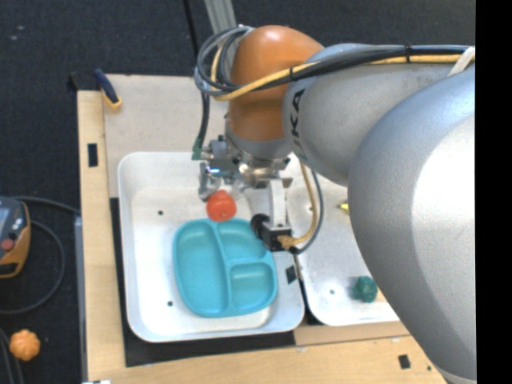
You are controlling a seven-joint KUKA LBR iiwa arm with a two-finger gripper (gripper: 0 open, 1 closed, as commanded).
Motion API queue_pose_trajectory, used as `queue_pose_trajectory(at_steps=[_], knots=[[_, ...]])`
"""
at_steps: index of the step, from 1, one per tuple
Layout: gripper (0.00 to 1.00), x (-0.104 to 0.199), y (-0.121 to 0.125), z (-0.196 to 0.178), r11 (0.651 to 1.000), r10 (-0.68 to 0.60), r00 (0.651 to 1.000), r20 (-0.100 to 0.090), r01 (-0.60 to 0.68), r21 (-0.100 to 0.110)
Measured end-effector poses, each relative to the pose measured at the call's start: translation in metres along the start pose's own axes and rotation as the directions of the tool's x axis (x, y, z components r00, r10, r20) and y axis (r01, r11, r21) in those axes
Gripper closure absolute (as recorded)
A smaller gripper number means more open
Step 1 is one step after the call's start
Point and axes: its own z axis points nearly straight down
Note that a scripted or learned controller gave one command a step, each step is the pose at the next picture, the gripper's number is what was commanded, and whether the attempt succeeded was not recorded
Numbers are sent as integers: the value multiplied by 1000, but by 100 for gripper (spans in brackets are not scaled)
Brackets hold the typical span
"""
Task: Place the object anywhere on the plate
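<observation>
The small round orange-red object (222,207) is sitting just at the far rim of the turquoise divided plastic plate (225,267), directly beneath the claw (232,184); whether it is gripped or resting, I cannot tell. Judging by this, placement is not yet finished. The plate is lying in the left shallow white bin (144,238) on the bench.

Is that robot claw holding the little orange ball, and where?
Cannot be told: the small orange ball sits right under the gripper, above the blue divided plate.
</observation>
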Motion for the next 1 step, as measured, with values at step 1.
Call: queue_pose_trajectory(at_steps=[1], knots=[[0, -2, 1, 0, 1000, 3, 1000, 0, -3, -2]])
